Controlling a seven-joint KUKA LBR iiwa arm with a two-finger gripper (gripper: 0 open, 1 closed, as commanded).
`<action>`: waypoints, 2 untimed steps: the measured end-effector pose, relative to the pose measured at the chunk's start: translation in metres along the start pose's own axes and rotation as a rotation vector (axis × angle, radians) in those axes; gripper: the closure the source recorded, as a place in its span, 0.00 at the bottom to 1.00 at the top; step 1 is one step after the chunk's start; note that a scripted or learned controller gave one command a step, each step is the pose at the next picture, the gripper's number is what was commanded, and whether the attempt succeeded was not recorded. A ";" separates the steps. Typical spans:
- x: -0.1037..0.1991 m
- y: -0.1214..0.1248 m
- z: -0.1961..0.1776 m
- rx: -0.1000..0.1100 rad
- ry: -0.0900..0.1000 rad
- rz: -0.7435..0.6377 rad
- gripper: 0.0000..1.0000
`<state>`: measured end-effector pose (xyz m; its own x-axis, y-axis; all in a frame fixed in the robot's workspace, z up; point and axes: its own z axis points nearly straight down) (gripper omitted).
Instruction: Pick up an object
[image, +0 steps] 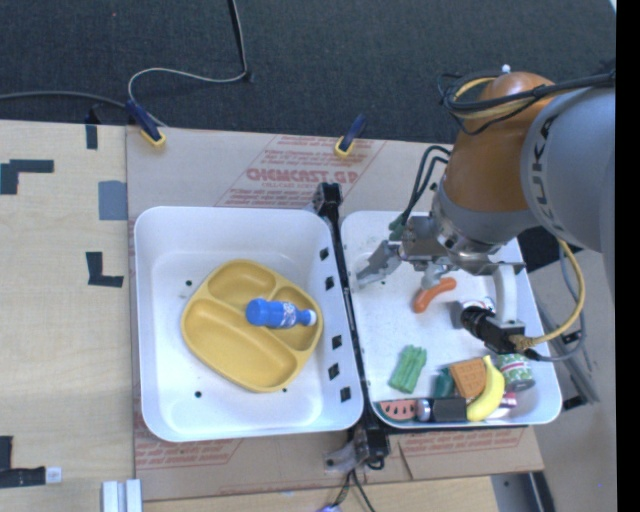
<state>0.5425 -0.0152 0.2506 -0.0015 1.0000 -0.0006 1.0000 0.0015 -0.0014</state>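
Grey metal gripper (385, 262) hanging over right bin (375, 345), near its upper-left corner; finger spread not readable from this angle, nothing visibly gripped. Orange sausage-shaped toy (434, 293) lying just right of gripper, apart from it. Right bin also holding green ridged block (407, 368), banana (489, 392), cracker-like tan piece (467, 375), watermelon slice (400, 408), small can (518, 373), clustering along front edge. Left bin (165, 400) holding yellow divided plate (251, 325), blue bottle (279, 315) lying on it.
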 end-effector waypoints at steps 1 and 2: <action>-0.087 0.027 0.120 0.002 0.000 0.002 0.00; -0.113 0.034 0.165 -0.002 0.000 0.000 0.00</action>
<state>0.5762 -0.1284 0.0854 -0.0010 1.0000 -0.0004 1.0000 0.0010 0.0003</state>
